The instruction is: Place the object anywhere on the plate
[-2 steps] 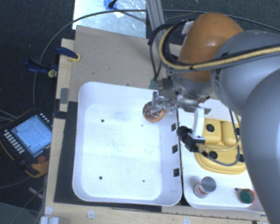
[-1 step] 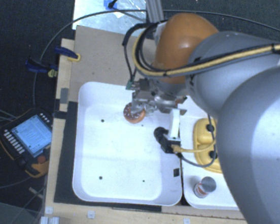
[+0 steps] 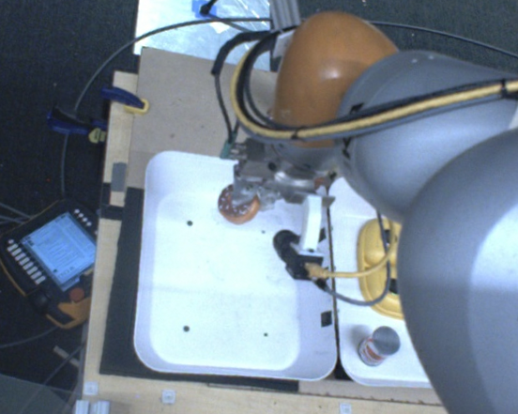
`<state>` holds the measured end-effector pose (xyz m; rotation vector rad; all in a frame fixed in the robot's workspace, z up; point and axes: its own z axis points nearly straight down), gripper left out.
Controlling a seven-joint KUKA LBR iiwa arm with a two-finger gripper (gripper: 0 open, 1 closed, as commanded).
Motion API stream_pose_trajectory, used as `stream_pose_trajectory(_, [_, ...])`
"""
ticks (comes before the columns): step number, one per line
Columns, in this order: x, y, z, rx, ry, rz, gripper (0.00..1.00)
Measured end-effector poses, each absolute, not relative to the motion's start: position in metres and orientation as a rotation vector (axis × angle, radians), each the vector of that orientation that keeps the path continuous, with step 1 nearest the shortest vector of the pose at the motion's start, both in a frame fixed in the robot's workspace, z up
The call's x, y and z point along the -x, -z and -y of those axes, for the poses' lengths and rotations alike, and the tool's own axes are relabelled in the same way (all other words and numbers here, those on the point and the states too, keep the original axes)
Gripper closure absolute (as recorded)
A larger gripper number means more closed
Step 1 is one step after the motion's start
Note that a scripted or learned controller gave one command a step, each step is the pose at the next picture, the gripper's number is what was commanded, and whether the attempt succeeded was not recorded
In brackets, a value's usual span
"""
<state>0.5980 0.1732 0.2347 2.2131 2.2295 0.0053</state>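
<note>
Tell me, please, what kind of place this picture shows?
Probably a robotics lab or test cell, not a home. A grey arm with bundled cables reaches over two white bins on a bench, and a handheld control pendant with a lit screen lies beside it.

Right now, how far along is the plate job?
Nothing looks placed yet. The hand is over the left bin, with a small round brownish object right at its tip; a real grasp can't be confirmed. The yellow plate sits in the right bin, mostly hidden by the arm. Left: carry the object over and set it on the plate.
</note>
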Motion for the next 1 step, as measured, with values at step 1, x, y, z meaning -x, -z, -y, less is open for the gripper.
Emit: stream_pose_trajectory(1, [-0.5981,-0.2336,-0.1717,-2.215,-0.002,-2.227,0.00])
